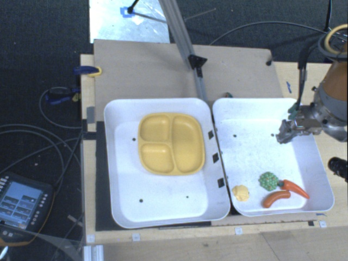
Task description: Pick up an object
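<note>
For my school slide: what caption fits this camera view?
Robot gripper hovers in the right bin above toy food.

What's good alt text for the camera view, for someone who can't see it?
A robot arm's claw hovers over the right white bin, whose near corner holds a yellow piece, green broccoli, a carrot and a sausage. The left bin holds a yellow divided plate.

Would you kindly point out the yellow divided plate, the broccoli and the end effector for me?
yellow divided plate (172,144), camera view, on its central ridge.
broccoli (267,181), camera view, middle of its green head.
end effector (285,135), camera view, at its tip.
</note>
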`<state>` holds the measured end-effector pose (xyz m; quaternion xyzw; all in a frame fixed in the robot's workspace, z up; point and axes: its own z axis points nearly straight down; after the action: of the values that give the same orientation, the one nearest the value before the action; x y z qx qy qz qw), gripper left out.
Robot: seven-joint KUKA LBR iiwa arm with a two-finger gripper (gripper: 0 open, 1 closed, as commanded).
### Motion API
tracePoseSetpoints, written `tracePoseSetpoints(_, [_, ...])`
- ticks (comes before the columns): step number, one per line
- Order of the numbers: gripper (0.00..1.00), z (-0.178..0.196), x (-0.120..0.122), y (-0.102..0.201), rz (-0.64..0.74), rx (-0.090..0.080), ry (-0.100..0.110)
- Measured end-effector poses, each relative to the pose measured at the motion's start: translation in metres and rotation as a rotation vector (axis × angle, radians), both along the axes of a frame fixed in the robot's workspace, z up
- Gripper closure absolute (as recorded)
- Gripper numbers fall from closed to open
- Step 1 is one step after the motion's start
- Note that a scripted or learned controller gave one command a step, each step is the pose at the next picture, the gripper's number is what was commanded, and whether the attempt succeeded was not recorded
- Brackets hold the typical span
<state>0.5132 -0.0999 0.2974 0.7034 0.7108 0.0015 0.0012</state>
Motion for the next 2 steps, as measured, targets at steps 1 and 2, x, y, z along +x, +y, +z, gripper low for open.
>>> tracePoseSetpoints(1, [1.00,-0.021,0.009,0.046,-0.001,0.001,0.004])
tracePoseSetpoints(2, [1.00,-0.021,0.016,0.102,0.001,0.002,0.002])
